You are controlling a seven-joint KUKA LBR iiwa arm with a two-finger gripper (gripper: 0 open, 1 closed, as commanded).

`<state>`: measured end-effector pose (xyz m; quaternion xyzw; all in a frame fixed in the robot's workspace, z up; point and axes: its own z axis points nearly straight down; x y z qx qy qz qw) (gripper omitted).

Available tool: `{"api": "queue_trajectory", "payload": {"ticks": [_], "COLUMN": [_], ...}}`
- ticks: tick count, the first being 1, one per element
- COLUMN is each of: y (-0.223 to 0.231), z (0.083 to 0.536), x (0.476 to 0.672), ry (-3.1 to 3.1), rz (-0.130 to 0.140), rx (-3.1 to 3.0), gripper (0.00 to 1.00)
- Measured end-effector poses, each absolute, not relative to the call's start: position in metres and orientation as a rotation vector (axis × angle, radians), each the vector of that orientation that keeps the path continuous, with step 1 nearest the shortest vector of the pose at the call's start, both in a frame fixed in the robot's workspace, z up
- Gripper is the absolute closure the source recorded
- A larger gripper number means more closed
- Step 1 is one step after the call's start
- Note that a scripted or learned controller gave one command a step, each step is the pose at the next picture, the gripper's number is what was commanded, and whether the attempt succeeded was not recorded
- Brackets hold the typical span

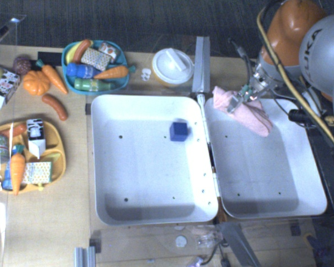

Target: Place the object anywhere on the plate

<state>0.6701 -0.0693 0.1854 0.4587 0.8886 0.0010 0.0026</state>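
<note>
The blue cube (179,131) lies well apart from the pincer (237,101), which grips a pink cloth (249,114).

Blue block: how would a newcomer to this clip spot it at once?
Start at the two white bins and take the left bin. The blue block sits on its floor near the upper right corner. It is small, dark blue and alone there; the right bin holds a pink cloth.
</note>
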Motion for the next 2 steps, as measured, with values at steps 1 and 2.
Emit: {"api": "queue_trajectory", "payload": {"ticks": [1, 2], "y": [-0.067, -0.015], "z": [0.226, 0.216], "x": [0.672, 0.661], "ry": [2.791, 3.023], "rz": [0.004, 0.003], "rx": [1.429, 0.843], "gripper": [1.0, 1.0]}}
